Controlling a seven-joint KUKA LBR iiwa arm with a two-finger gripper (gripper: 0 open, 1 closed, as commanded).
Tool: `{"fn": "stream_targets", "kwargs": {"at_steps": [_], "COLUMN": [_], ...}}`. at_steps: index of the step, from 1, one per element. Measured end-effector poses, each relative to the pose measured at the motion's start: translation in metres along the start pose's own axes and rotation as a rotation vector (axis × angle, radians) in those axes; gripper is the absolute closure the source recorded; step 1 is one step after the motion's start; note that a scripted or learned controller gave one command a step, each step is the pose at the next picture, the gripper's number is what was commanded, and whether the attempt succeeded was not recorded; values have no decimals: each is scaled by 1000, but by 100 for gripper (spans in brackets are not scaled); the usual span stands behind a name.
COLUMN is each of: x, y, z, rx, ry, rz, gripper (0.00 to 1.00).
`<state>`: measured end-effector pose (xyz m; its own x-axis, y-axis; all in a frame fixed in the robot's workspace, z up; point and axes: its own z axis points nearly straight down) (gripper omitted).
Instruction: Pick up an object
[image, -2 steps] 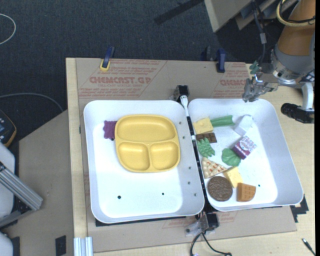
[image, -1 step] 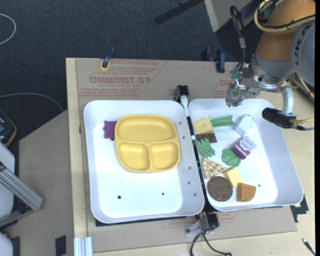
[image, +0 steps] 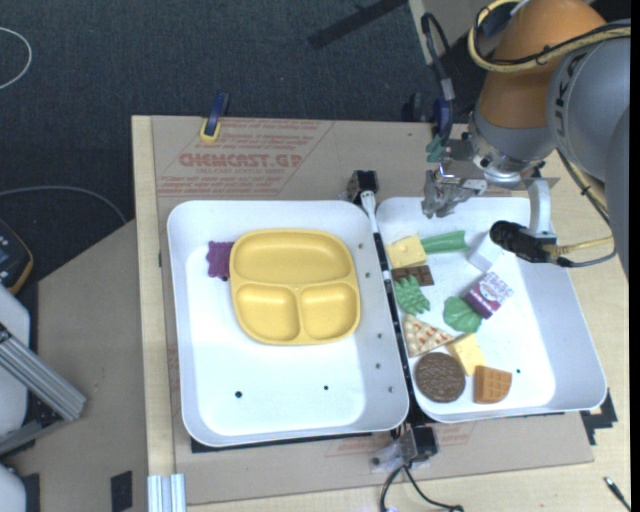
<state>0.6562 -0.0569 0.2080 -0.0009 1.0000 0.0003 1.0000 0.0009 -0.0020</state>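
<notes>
My gripper (image: 441, 203) hangs over the far left corner of the right bin (image: 560, 330), its fingers close together with nothing between them. Just below it lie a green stick (image: 443, 241) and a yellow cheese wedge (image: 405, 251) on a brown bar (image: 414, 274). Further down the bin sit a green leafy toy (image: 410, 297), a green pepper (image: 460, 314), a purple packet (image: 490, 291), a waffle slice (image: 424, 335), a yellow block (image: 467, 353), a brown cookie (image: 440, 377) and an orange toast piece (image: 491, 384).
The left bin (image: 200, 350) holds a yellow divided plate (image: 295, 284) with a purple item (image: 218, 259) at its left edge. A black cylinder (image: 520, 241) juts from the arm over the right bin. A cardboard sheet (image: 250, 155) lies behind the bins.
</notes>
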Motion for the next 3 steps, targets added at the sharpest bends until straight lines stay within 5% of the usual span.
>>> {"fn": "stream_targets", "kwargs": {"at_steps": [2,3], "x": [79,79], "y": [-20,-24], "z": [-25,-7], "rx": [-3,0], "ry": [0,0], "rz": [1,1], "gripper": [100,100]}}
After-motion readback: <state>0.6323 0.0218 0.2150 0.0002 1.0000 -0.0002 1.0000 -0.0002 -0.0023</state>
